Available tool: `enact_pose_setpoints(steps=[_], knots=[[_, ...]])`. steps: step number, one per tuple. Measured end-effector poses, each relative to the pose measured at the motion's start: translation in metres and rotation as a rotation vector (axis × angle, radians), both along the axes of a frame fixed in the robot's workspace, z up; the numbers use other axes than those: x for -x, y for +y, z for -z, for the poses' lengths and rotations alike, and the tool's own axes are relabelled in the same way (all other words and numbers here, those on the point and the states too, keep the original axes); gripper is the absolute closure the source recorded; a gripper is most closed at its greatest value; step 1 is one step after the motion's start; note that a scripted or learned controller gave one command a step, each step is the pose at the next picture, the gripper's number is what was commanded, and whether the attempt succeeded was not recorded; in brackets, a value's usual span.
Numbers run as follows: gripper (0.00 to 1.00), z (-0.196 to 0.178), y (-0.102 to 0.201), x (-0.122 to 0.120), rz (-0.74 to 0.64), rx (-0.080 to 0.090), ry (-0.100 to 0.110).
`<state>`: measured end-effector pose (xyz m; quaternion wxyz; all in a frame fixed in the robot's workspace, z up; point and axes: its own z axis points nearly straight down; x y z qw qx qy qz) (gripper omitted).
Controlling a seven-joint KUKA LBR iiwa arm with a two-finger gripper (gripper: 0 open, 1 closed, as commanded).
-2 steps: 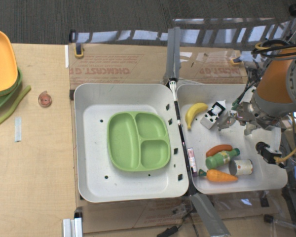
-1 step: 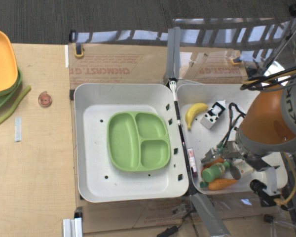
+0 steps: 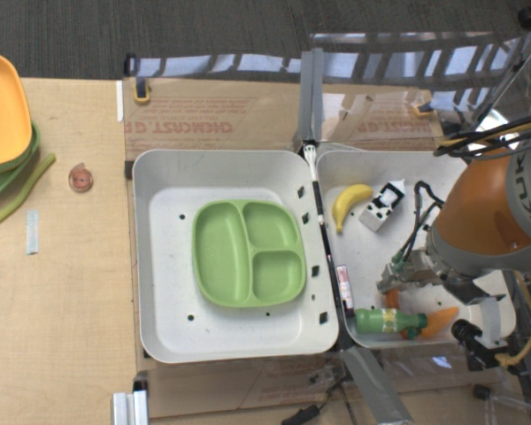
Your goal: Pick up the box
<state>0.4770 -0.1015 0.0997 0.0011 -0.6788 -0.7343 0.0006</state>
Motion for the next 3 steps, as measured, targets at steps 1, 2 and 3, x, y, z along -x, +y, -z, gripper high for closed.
enact_pose_setpoints(steps=[1, 2, 3], knots=[[1.0, 0.009, 0.003, -0.029, 0.076, 0.001, 0.0], [1.0, -0.091, 0.056, -0.046, 0.144, 0.003, 0.0], [1.0, -0.091, 0.13, -0.023, 0.17, 0.003, 0.003]])
